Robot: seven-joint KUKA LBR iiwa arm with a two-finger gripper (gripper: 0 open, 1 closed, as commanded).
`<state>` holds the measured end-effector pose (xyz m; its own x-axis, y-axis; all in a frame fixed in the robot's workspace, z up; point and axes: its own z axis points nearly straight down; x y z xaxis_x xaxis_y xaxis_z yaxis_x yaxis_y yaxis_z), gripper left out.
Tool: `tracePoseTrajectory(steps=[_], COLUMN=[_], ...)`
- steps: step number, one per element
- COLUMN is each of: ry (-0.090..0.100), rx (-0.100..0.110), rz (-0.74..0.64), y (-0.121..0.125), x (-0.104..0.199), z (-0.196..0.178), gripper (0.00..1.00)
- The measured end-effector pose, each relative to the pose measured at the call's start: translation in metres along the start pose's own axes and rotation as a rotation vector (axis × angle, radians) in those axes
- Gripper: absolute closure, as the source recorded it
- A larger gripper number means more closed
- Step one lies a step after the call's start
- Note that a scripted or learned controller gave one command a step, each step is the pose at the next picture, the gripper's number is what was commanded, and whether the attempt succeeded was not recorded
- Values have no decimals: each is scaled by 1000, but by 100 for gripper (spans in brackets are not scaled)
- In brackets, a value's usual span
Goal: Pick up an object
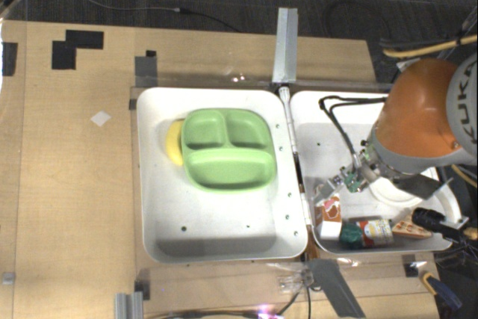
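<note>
Camera view: left bin (160,220) on worktop (67,183) roomy along front; green divided tray (226,148) toward back, yellow piece (173,143) at its left edge. Right bin (314,119) crowded along front rim: small carton (329,210), bottle (364,232), wedge (412,228). Pincer (352,179) low above carton; grip state cannot tell.

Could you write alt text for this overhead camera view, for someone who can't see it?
A grey robot arm with an orange band reaches from the right over the right white bin, which holds small items including a green-capped bottle. The left white bin holds a green divided tray partly covering something yellow.
</note>
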<state>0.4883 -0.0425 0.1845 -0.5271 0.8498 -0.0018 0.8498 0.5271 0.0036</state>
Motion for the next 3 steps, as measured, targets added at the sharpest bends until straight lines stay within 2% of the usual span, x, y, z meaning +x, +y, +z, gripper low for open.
tracePoseTrajectory(steps=[1, 2, 3], ry=[-1, -2, -4], rx=[-1, -2, -2], rz=[-251, -720, -706], y=[3, 8, -18], x=[4, 12, -49], z=[-1, -1, -10], gripper=[0, 0, 0])
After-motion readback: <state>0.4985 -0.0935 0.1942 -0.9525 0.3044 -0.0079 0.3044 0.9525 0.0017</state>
